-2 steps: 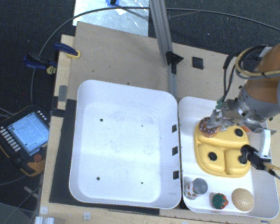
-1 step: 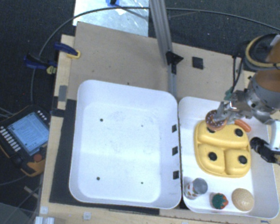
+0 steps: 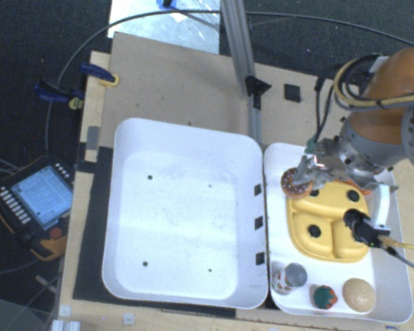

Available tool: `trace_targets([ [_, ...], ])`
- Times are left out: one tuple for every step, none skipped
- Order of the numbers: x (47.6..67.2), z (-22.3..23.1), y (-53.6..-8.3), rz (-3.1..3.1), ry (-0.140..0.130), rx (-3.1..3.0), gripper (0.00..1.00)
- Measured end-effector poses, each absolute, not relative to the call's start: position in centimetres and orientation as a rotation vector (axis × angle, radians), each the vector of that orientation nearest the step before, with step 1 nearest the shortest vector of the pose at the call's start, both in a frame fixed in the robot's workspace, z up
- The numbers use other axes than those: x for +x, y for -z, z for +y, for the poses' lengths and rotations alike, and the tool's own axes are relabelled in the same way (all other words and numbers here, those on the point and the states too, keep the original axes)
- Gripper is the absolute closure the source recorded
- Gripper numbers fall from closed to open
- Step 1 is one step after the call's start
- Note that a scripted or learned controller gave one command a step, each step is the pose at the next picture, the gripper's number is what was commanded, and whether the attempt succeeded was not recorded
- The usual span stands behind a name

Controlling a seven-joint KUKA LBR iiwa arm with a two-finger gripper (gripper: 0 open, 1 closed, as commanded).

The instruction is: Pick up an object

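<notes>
Arm is reaching into the right bin from the right, hand hovering by the bin's far-left corner over a small brown ring-like thing. Can't tell the hand's state. Ring is lying just beside the yellow block, maybe touching it. Ring is looking light and stiff, probably best pinched across its rim. Block is looking bulky, smooth, likely too wide. Hard to make out: ring partly covered by the hand, grey cap, green ball, tan ball – all small, blurry.
</notes>
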State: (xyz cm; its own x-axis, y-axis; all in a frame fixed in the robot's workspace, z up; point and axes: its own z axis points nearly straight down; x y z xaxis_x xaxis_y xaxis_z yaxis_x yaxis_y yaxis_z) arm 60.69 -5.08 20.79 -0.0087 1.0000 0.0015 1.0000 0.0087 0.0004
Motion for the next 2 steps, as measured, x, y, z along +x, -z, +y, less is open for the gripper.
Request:
trace_targets([
  [59.2,0.1,-20.2,-2.23,0.002,-2.209,1.0],
  [56.2,4.9,-20.2,-2.23,0.001,-2.208,1.0],
])
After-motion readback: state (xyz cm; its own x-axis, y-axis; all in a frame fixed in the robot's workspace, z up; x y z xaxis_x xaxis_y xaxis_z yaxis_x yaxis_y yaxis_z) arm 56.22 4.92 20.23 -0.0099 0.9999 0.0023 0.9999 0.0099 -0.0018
